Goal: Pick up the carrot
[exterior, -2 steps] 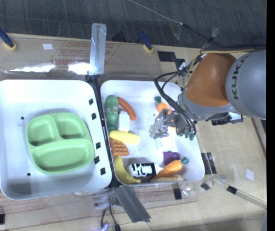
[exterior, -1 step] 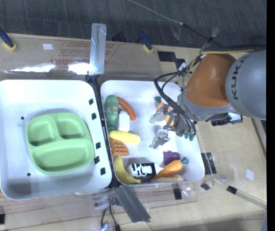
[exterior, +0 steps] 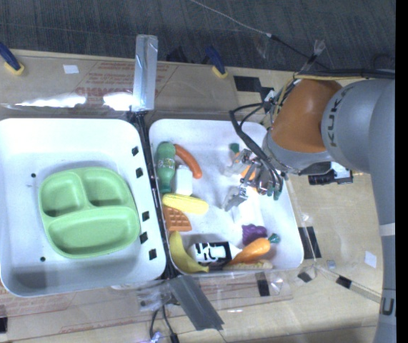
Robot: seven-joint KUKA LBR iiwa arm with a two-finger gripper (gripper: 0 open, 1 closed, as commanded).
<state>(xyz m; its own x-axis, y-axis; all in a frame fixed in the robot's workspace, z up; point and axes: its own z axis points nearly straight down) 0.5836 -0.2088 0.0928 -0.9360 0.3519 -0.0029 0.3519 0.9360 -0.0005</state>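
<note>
The carrot (exterior: 252, 251) is orange with a green top and lies at the front right of the right bin (exterior: 211, 131), tilted, beside a purple toy (exterior: 254, 232). My gripper (exterior: 233, 183) hangs over the middle right of that bin, behind the carrot and apart from it. It stands open with nothing between its fingers. One pale fingertip (exterior: 231, 165) points toward the back and a grey one (exterior: 234, 200) toward the front.
The right bin also holds a green bottle-shaped toy (exterior: 166, 164), an orange-red sausage (exterior: 188, 161), a yellow corn (exterior: 186, 204), a waffle (exterior: 178, 221), a banana (exterior: 183, 256) and a black-and-white item (exterior: 213, 251). A green divided plate (exterior: 88, 211) sits in the left bin (exterior: 11, 141).
</note>
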